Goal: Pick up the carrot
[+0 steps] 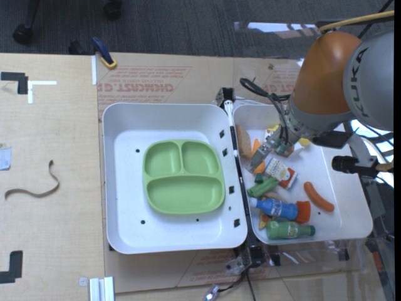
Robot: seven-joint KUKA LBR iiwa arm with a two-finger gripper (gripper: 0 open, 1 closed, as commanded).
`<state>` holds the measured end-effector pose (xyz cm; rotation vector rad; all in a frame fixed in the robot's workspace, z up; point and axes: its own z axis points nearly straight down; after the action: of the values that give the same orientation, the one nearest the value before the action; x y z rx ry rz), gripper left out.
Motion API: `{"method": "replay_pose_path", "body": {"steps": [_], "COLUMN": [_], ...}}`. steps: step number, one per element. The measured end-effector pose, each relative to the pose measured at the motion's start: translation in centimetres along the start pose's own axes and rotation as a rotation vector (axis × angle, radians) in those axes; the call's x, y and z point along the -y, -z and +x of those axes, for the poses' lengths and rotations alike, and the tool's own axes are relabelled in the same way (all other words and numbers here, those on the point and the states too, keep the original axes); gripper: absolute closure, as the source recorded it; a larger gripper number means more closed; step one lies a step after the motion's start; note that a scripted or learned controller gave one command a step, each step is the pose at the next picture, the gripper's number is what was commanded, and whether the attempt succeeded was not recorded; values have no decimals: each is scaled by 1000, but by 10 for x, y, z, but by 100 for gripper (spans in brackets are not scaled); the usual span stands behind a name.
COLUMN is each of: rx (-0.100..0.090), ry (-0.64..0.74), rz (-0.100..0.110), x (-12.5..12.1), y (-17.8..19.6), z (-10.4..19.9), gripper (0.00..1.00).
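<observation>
Nearest me in the right bin (351, 231), a green bottle (289, 231) and a blue bottle (279, 209) lie on their sides, just dumped there as clutter, it seems. A sausage (318, 196) lies apart toward the right wall. In the left bin (119, 187), a green divided plate (183, 176) sits flat, probably as a drop spot. Further back, a small carton (281, 171) lies below the gripper (268, 149), which hangs low over the back left corner. The carrot (255, 148) lies just beside it, near the dividing wall. I cannot tell how the pincer stands; the wrist hides it.
</observation>
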<state>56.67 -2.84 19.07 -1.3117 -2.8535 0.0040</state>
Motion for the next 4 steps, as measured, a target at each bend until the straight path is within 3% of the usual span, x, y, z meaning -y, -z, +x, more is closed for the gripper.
{"method": "replay_pose_path", "body": {"steps": [1,2,3,4], "rx": [1,-1,1,1], "ry": [-132,-357,-560,-727], "rz": [-1,2,1,1], "x": [-10,2,-4,22], "y": [0,0,0,-99], "z": [7,18,-5,-73], "gripper": [0,0,0,0]}}
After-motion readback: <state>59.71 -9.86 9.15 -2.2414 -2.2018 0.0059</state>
